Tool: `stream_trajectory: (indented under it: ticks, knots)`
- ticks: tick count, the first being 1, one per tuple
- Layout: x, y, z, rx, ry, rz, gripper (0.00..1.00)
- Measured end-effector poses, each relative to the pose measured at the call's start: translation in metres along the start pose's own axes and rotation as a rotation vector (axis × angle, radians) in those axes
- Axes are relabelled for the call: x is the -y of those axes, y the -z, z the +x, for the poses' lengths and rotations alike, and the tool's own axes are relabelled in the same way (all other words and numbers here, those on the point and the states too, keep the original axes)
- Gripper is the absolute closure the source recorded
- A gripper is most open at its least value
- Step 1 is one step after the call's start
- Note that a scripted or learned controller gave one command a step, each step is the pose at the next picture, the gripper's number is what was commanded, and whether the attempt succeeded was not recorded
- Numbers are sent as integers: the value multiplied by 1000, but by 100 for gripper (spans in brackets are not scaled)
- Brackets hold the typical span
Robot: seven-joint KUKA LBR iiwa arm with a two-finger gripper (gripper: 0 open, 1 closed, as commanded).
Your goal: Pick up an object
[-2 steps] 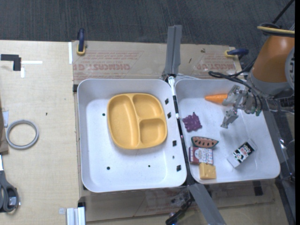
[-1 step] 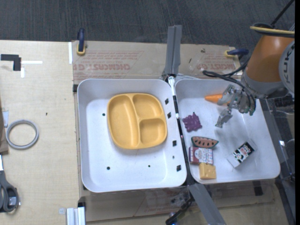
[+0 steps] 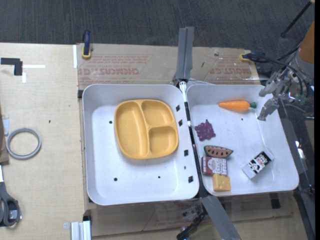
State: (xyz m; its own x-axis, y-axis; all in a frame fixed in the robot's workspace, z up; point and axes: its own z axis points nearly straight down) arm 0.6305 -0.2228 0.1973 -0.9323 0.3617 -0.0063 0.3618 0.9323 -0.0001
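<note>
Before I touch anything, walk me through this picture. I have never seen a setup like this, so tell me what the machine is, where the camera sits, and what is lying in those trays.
One fixed camera looks down at a slant on a bench with two shallow white bins side by side. The machine is a robot arm reaching in from the right; its gripper, the two-finger hand at its tip, hangs over the upper right rim of the right bin. Nothing shows between its fingers, so it holds nothing.

The left bin holds a yellow divided plate. The right bin holds toy food: an orange carrot near the top, purple grapes, a watermelon slice, a small red-labelled packet, a yellow cheese block and a little milk carton.

A roll of tape lies on the bench at the left.
</note>
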Motion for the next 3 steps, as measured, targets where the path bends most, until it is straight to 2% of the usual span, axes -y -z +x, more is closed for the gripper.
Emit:
stream_trajectory:
  ticks: [1,2,3]
  knots:
    - [-29,-105,-5,-3,-237,1,0]
    - [-62,-71,16,-3,-467,1,0]
    - [-77,-105,8,-4,-383,1,0]
